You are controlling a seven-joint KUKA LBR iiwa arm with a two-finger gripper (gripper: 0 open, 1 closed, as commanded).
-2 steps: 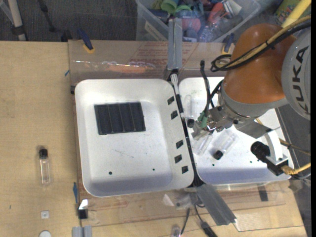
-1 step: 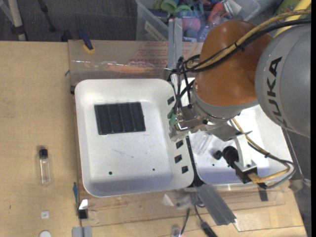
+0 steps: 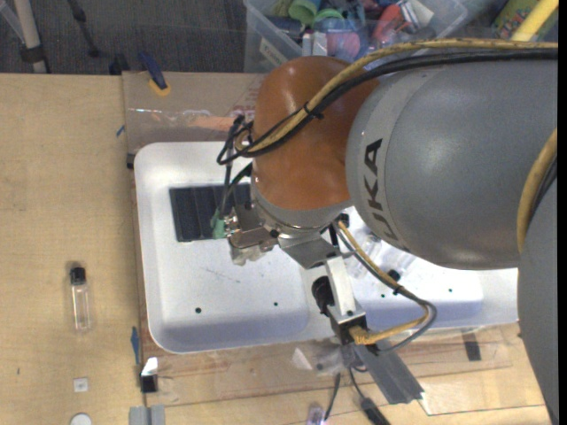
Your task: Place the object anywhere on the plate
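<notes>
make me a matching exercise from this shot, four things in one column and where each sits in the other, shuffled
Things:
1. flat black rectangular plate
2. small clear glass vial with black cap
3. clear plastic tub of colourful toys
4. orange band of the grey arm

Places:
A. on the wooden bench, left of the bins
B. inside the left white bin
C. above the left bin, over its middle
D. behind the bench, at the top

Pairs: 1-B, 2-A, 3-D, 4-C

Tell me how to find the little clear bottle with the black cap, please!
Start at the big white bin under the arm, then look left across its edge onto the bare wooden bench. There lies a small clear vial, lengthwise, with its black cap pointing up the picture. It lies alone on the wood and is see-through, unlike the flat black plate inside the bin.
</notes>
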